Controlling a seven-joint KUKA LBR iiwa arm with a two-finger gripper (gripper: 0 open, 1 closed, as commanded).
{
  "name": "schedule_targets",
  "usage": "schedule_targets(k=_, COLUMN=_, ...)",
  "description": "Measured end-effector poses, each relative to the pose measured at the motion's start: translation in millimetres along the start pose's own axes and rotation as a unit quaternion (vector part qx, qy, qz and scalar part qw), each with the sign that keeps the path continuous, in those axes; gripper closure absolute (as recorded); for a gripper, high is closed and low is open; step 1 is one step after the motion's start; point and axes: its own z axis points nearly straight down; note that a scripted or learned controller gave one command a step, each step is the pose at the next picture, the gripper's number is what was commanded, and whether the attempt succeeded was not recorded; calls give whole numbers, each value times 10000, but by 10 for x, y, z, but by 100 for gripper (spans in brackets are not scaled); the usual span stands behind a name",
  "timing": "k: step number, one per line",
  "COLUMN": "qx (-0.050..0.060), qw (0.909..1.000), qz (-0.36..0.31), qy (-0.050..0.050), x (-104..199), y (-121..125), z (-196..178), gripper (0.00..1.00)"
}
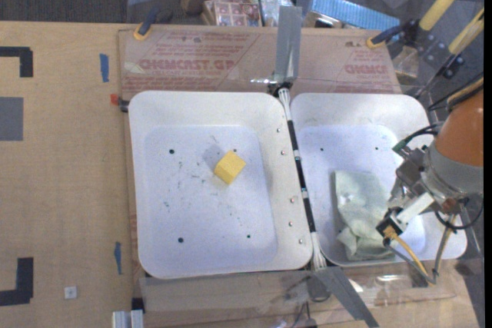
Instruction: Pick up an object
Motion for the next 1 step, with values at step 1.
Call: schedule_targets(k=1, qx=-45, qw=9841, qz=1775, qy=65, x=31, y=137, z=464, gripper=100)
